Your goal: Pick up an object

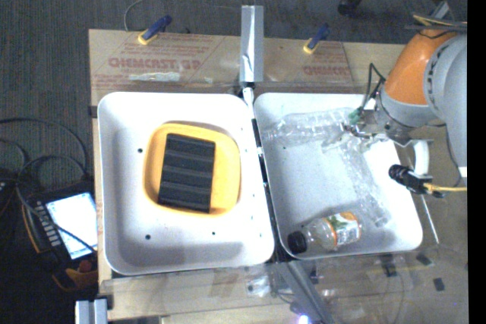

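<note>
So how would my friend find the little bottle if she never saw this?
Look at the right bin of the two white ones. Along its near edge lies a small clear bottle, on its side. Unlike the crinkly clear plastic above it, it has a dark cap and an orange label.

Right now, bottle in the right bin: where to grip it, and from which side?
Grip the bottle across its labelled middle, coming straight down from above. It lies on its side near the right bin's front wall, dark cap pointing left, so closing across the width looks likeliest to hold; that wall crowds a side approach.
</note>
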Available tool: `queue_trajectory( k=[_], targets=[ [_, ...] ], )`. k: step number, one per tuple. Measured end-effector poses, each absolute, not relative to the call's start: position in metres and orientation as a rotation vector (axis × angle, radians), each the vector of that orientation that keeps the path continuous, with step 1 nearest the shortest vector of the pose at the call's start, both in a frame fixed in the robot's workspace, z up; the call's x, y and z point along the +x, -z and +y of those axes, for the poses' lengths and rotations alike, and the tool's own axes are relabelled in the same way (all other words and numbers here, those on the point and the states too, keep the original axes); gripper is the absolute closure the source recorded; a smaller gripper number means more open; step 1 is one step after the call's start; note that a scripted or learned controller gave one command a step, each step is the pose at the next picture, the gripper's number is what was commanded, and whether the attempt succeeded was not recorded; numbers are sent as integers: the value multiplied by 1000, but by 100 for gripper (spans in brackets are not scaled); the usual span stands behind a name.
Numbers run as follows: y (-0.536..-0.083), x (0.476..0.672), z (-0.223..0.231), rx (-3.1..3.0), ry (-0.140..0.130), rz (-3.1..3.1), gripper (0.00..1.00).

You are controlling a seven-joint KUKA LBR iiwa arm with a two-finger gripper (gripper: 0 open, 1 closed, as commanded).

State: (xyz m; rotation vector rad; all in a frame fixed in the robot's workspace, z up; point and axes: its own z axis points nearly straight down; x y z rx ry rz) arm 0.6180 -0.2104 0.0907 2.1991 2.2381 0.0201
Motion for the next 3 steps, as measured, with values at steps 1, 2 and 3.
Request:
queue_trajectory(
  k=[1, 2, 3],
  targets=[
    [-90, 658, -209, 1999, 48, 2466, 0],
    [-125, 575, -224, 1971, 4, 2446, 0],
    [-92, 540, -204, 1691, -5, 2628, 0]
  ],
)
